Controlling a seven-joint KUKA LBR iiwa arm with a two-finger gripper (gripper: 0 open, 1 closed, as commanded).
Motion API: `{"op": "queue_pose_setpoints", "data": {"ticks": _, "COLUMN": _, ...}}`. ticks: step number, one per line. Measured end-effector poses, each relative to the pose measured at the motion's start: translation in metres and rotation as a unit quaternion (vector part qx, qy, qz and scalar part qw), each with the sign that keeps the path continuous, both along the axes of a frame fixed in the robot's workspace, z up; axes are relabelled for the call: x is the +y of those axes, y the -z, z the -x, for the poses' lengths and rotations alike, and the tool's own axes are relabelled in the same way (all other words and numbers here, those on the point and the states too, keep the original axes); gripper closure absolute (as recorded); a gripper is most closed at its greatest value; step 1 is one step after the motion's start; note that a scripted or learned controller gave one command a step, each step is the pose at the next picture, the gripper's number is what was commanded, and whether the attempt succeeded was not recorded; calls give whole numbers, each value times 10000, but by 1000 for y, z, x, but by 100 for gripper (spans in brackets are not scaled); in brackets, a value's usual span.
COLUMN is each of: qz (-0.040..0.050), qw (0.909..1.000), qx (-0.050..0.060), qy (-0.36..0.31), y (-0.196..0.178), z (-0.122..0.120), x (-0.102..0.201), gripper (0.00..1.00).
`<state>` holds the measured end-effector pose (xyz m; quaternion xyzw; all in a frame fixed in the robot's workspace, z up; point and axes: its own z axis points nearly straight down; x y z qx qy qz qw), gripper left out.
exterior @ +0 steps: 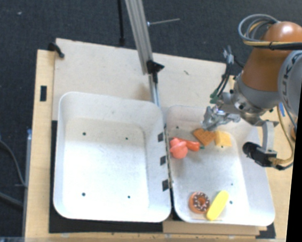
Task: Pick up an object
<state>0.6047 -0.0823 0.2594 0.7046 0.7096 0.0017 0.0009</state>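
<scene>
End effector (213,120) sits low in the right bin (252,182), at the tan wedge (204,136); its opening cannot be judged from this angle. Yellow piece (223,139) touches the wedge; orange toy (180,147) lies just beside. Risk: crowding may cause a nudge or double contact, and the wedge slips free. No readable labels or writing.
</scene>
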Motion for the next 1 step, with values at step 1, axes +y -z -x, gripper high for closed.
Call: {"op": "queue_pose_setpoints", "data": {"ticks": 1, "qz": 1, "qw": 10000, "qx": 19, "qy": 4, "y": 10, "z": -2, "x": 48, "gripper": 100}}
